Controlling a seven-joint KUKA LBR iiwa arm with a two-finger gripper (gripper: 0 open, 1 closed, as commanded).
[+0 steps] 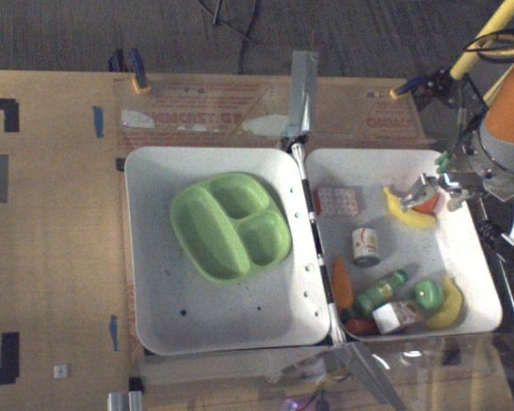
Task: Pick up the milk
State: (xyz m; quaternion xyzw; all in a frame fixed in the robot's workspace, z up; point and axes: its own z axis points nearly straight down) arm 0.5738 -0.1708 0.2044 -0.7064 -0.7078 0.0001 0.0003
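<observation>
The milk [398, 317] is a small white carton with a red end. It lies on its side near the front edge of the right bin [463, 255], between a green bottle [379, 291] and a green apple [427, 294]. My gripper [440, 191] hangs over the bin's back right corner, far behind the milk and just right of a yellow banana [409, 211]. Its fingers look spread open with nothing between them.
The right bin also holds a white can [366, 246], a flat pink-and-white box [337, 200], a carrot [342, 282], a red piece [361, 325] and a second banana [450, 306]. A green divided plate [230, 225] lies in the left bin [154, 298].
</observation>
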